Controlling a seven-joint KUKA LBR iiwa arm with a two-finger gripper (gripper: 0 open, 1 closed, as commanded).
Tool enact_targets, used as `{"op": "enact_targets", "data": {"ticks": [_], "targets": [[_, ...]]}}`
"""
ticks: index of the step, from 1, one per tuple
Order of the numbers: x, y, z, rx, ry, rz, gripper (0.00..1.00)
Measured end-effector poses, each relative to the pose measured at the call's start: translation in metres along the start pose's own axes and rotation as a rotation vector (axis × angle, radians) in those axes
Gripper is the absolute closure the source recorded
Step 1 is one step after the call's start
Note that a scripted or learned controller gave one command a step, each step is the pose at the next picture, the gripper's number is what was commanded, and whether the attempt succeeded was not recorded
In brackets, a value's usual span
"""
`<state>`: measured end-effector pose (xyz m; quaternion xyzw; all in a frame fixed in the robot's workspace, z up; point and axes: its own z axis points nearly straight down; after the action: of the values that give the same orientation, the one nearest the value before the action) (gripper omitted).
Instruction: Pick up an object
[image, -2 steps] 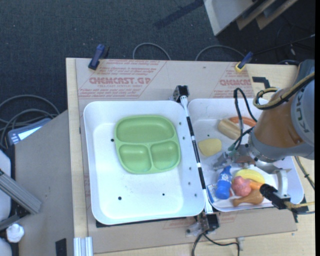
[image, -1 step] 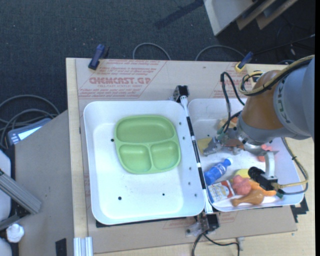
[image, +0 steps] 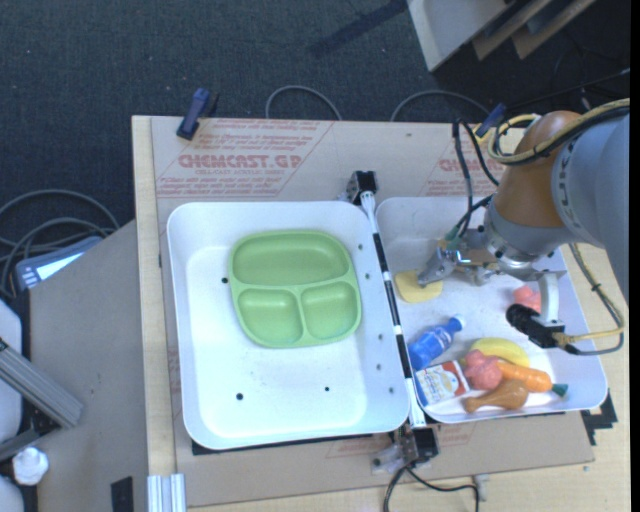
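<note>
On the left of the worktop (image: 150, 300), the left shallow white bin (image: 200, 400) carries a pale green three-compartment plastic tray (image: 295, 285), lying flat near the bin's far half; it looks parked there as a sorting target rather than something to grasp.

Just right of the centre divider, in the right shallow white bin (image: 400, 215), a flat pale yellow piece (image: 418, 288) lies on the floor at the bin's left edge. Nearer the camera sits a small blue-capped bottle with a red and white label (image: 437, 360), tilted along the divider.

Further right, heaped in the near corner, are a yellow toy banana (image: 503, 350), a pink rounded toy (image: 482, 371), an orange toy carrot (image: 528, 376) and a tan drumstick-shaped toy (image: 495, 400), touching one another. A small pink-red object (image: 527, 297) lies apart, toward the right wall.

The gripper (image: 450, 262) hangs low over the bin's far part, just right of the yellow piece, likely its target. I cannot tell whether it is spread or closed, and nothing shows held.
</note>
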<state>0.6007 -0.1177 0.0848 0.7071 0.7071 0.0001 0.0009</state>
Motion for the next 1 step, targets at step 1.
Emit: {"op": "enact_targets", "data": {"ticks": [1], "targets": [[0.0173,0.0662,-0.0003,0.0,0.001,-0.001,0.0]]}}
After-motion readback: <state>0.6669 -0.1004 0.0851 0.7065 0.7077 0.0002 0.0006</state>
